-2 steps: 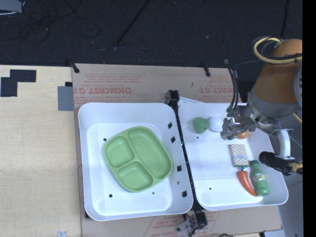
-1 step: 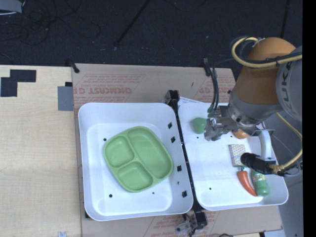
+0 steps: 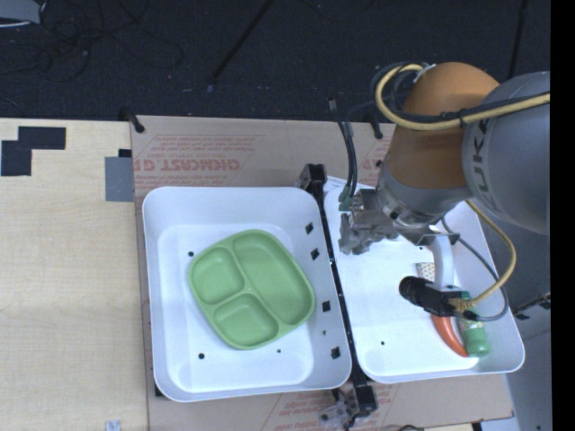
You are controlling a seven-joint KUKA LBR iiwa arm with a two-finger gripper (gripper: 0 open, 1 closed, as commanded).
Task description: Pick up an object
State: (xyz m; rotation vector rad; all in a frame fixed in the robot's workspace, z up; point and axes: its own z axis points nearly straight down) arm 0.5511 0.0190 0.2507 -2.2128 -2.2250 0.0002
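Pale wood of the bench (image 3: 63, 268) is showing at the left, with dark floor and loose cables lying behind it. A cardboard sheet (image 3: 225, 151) is lying under both white bins, probably to keep them from sliding. The left bin (image 3: 180, 353) is holding a green divided plate (image 3: 252, 287), which is lying flat and at a slant near the bin's middle, apart from all four walls. Its low, wide shape is likely offering a two-finger grasp little beyond the rim.

The arm (image 3: 508, 151) is reaching in from the right and bending down over the right bin (image 3: 386, 339), with its orange band (image 3: 445, 124) sitting above the wrist. The gripper (image 3: 359, 232) is hanging over that bin's far left part, close beside the wall facing the left bin. Whether it is open or closed cannot be told from this slant, and nothing is showing in its hold.

An orange thing (image 3: 446, 330), long and narrow, is lying in the right bin's near right corner and touching a small green piece (image 3: 476, 341). Both are well apart from the gripper. Judging by that, the pick is not yet made, and a reach into that corner is likely to be crowded by the close walls.
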